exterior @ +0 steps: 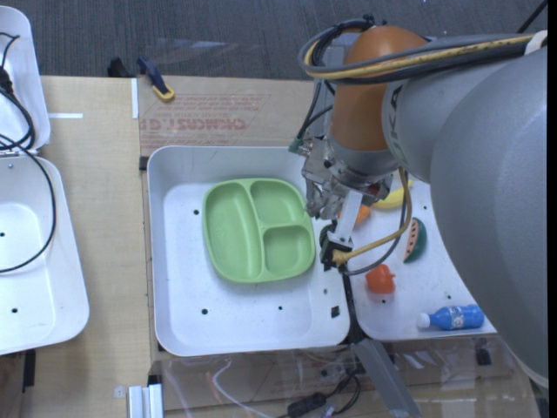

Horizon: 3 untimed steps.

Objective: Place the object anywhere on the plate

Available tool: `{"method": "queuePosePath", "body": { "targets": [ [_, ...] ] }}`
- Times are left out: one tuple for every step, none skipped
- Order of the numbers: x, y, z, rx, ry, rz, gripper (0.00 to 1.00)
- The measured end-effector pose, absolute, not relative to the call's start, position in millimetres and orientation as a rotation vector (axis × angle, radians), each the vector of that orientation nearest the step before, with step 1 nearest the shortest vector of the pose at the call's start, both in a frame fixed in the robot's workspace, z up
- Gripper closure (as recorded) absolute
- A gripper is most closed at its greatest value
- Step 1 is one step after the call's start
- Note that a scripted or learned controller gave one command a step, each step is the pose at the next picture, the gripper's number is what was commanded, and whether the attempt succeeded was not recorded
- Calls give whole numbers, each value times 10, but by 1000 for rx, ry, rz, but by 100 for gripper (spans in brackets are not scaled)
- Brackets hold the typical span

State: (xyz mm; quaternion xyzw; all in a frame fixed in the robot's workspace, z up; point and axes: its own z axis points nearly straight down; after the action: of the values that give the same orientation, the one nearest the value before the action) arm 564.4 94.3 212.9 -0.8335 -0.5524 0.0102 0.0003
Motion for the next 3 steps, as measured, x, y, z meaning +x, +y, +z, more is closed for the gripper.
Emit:
{"method": "queuePosePath", "body": {
  "targets": [
    [6263,1152,1682,-2915,-1173,8,100],
    [6263,1154,1683,-2915,-1173,8,0],
    [6389,8,1906,-2842,-1339,7,0]
  ]
}}
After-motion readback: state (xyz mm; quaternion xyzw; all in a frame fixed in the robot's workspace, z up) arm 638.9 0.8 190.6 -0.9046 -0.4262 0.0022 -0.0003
